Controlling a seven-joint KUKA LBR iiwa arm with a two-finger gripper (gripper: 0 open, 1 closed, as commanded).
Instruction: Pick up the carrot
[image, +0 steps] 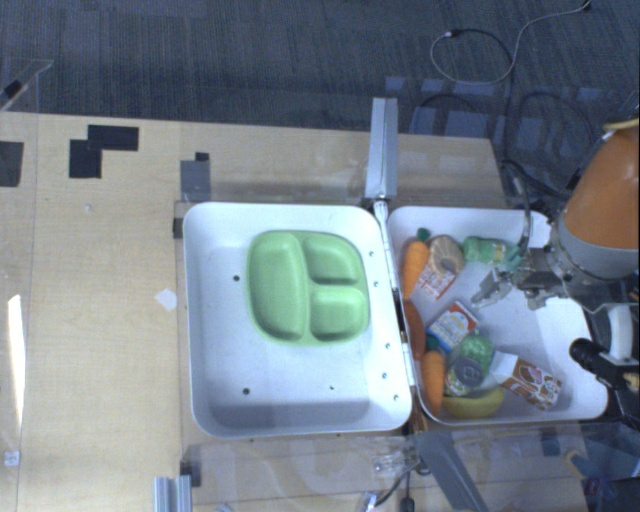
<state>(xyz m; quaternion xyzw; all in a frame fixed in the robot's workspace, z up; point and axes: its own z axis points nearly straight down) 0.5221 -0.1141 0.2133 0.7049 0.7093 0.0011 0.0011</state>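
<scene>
1. Camera view, looking down: the carrot (413, 268) lies in the right bin (590, 395), hard against its left wall, in the upper part. A second orange piece (432, 378) that looks like another carrot sits lower along the same wall.
2. Its long axis runs roughly up-and-down the frame, parallel to that wall.
3. The gripper (497, 288) hangs over the bin's middle, to the carrot's right, with food packets (437, 272) between them.
4. Its fingers (488, 291) look slightly parted, holding nothing.
5. I'd say the move is leftward across the frame.
</scene>
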